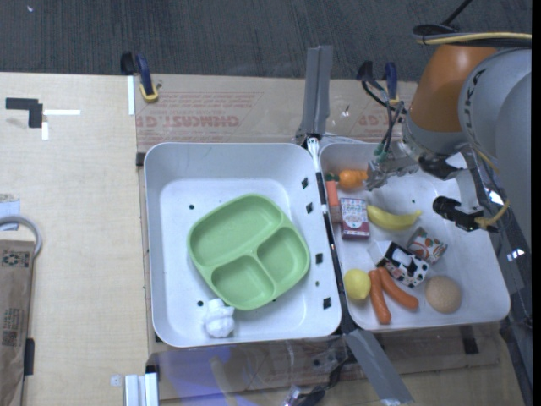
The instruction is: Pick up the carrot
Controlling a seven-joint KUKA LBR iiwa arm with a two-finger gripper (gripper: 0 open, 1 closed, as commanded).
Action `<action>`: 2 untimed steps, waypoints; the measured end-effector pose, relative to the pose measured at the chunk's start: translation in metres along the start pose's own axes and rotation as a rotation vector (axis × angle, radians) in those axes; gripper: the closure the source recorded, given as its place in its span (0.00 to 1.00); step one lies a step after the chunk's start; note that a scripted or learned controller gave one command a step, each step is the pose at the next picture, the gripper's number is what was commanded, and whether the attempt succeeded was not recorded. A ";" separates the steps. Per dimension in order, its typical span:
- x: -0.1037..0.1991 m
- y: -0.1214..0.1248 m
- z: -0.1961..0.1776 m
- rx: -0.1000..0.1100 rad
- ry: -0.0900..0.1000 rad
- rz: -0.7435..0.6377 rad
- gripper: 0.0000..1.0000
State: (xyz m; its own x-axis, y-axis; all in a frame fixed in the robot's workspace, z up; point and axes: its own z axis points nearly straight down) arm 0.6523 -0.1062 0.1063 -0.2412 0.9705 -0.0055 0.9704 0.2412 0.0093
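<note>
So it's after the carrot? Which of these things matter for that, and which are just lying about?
For the job:
carrot, lying in the right bin
gripper, up at that bin's far end

Lying about:
banana
lemon
red carton
egg
green tray in the left bin

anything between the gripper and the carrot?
Yes. The gripper is at the right bin's far end; the carrot lies at the near end. The banana and a cow-patterned toy lie between them at bin level.
</note>
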 end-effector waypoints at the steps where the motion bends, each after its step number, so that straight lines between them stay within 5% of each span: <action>1: 0.007 0.010 -0.091 0.009 0.002 0.213 1.00; 2: 0.008 0.010 -0.091 0.010 0.003 0.213 0.00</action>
State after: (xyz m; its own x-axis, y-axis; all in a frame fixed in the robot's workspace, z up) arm 0.6590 -0.0963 0.1973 -0.0311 0.9995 -0.0019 0.9995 0.0311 -0.0003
